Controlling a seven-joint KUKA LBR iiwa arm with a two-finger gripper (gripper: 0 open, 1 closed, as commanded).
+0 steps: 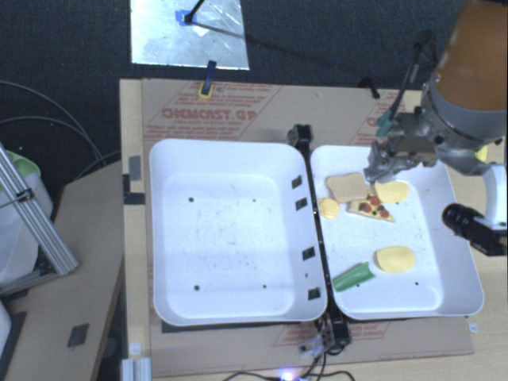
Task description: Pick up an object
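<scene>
My gripper (pixel 379 177) hangs low over the back part of the right bin (pixel 456 292). Just left of it lies a tan toast slice (pixel 345 186). A pizza slice with red dots (pixel 373 208) sits right below the gripper tip, and a yellow oval piece (pixel 394 191) lies just to its right. A small yellow round piece (pixel 329 208) rests near the divider. Toward the front lie another yellow oval (pixel 394 259) and a green pod (pixel 352 276). Nothing shows between the fingers.
The left bin (pixel 230 236) adjoins the right one along a black-clipped divider (pixel 311 228). Both stand on a cardboard sheet (pixel 238 109). A metal frame (pixel 32 221) stands at the far left.
</scene>
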